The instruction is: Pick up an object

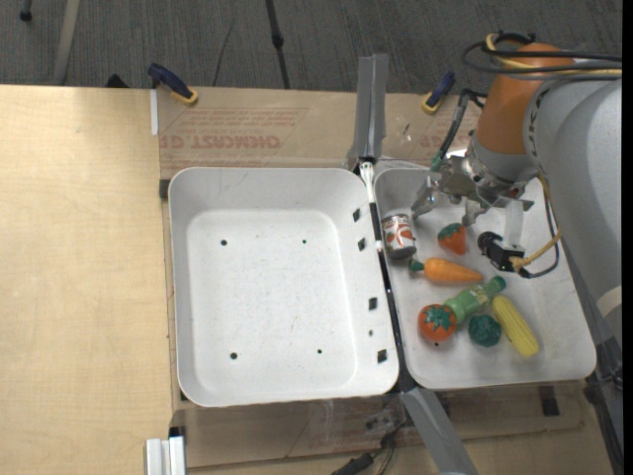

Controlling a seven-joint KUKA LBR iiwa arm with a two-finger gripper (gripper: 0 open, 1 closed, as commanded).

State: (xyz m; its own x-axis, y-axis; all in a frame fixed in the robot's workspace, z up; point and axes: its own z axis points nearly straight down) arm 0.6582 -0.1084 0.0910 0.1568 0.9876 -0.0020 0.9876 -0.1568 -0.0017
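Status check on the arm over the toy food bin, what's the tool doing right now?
Tool low in right bin, back end. Small strawberry just below it, not held. Can and carrot close alongside.

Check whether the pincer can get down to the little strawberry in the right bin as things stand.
Probably yes. The pincer hangs just above the strawberry, which lies apart from the can and the carrot, with nothing over it.

Orange carrot, yellow corn
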